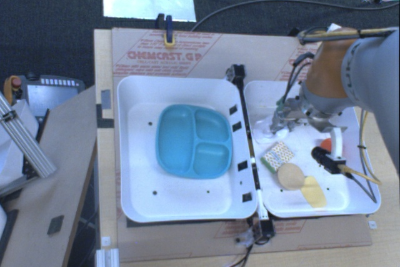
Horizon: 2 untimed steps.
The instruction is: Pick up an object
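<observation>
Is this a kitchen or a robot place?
Probably a robot lab, not a kitchen: a robot arm reaches over two white bins, and a control pendant sits beside the bench.

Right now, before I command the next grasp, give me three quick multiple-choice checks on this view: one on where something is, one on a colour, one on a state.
1. Which bin holds the divided plate?
A. the left bin
B. the right bin
C. neither, it lies on the bench

2. What colour is that plate?
A. red
B. light blue
C. black

3. How does the plate lie?
A. flat, open side up
B. flipped upside down
C. standing on edge against a wall

Answers:
1 A, since the plate lies in the middle of the left bin while the gripper is over the right one.
2 B, its whole surface is light blue against the white bin.
3 A, its three compartments face up toward the camera.
</observation>
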Tool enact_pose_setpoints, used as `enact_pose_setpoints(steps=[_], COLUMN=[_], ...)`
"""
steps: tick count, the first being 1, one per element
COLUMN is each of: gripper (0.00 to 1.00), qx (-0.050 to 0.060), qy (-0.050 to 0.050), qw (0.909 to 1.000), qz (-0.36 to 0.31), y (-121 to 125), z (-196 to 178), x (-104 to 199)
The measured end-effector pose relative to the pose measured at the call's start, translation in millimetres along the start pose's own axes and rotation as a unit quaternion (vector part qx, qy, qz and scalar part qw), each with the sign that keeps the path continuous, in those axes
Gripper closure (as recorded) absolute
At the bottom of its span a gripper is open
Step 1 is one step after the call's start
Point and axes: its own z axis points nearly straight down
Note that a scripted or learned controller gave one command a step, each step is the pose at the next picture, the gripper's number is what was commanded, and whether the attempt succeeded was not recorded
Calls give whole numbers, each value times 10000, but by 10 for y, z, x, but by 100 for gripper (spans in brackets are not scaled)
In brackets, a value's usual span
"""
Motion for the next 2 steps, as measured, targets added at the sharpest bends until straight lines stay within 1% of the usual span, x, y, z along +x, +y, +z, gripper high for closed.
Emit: enact_pose_setpoints(steps=[1, 2], gripper=[100, 100], qx=[5, 3], qy=[-12, -13], qw=[10000, 10000], qz=[9, 7], y=[-46, -13], z=[-530, -1007], x=[-82, -180])
